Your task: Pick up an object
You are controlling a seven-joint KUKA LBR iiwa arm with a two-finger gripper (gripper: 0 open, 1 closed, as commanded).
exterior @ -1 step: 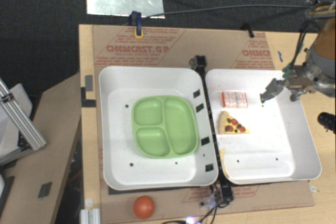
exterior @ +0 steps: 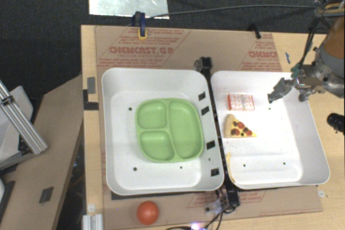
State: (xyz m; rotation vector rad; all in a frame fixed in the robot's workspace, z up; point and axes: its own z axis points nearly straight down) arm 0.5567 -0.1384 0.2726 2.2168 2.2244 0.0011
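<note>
A toy pizza slice (exterior: 237,127) lies in the right bin (exterior: 302,169), near its left wall. Just above it rests a small pink-and-white packet (exterior: 240,101). My gripper (exterior: 281,90) hangs over the upper part of the right bin, to the right of the packet and apart from it. Nothing shows between its fingers. The arm comes in from the right edge.
The left bin (exterior: 116,116) holds a green divided plate (exterior: 169,129). An orange ball (exterior: 147,212) sits on the bench below the left bin. Black clips line the seam between the bins. A cable runs across the back.
</note>
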